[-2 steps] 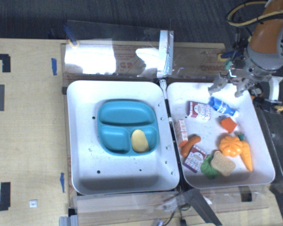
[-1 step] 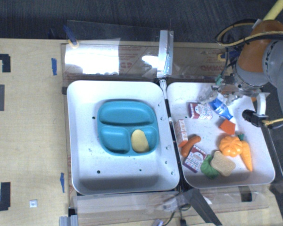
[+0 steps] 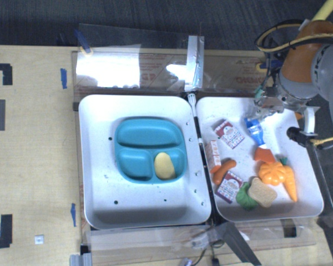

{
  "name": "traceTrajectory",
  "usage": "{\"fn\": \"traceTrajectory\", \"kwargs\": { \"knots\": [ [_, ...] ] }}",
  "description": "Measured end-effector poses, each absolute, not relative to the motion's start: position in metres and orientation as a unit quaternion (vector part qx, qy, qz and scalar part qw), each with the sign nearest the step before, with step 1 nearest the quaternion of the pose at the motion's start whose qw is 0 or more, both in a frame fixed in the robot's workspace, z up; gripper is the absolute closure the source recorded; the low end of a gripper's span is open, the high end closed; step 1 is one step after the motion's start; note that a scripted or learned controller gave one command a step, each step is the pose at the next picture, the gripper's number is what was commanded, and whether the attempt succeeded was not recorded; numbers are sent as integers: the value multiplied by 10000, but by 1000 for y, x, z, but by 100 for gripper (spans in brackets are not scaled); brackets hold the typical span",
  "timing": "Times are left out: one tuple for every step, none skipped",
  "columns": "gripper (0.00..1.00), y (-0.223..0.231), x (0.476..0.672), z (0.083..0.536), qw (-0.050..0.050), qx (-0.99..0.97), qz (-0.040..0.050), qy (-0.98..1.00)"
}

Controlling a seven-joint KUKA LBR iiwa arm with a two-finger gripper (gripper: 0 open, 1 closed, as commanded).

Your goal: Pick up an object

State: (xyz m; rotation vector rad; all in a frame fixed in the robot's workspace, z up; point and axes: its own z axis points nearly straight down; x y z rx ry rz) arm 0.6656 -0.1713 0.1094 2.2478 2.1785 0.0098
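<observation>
Two white bins sit side by side before you. Your left bin (image 3: 94,148) holds a blue divided tray (image 3: 150,148) with a yellow potato-like piece (image 3: 164,165) in its near right compartment. Your right bin (image 3: 311,204) carries red-and-white packets (image 3: 229,133) whose print is too small to read, a blue packet (image 3: 255,131), a carrot (image 3: 222,170), an orange pumpkin (image 3: 272,173) and a bread slice (image 3: 262,193). The gripper (image 3: 265,108) hangs over that bin's far edge, just above the blue packet; whether its jaws are apart or closed, you cannot tell. Bare floor lies along the right bin's far-left corner.
</observation>
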Motion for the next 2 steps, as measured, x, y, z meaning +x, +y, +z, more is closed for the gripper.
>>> {"fn": "traceTrajectory", "kwargs": {
  "knots": [
    [100, -86, 664, 203, 8, 7161, 17, 6979],
    [100, -85, 666, 202, -4, 6486, -9, 7611]
  ]
}}
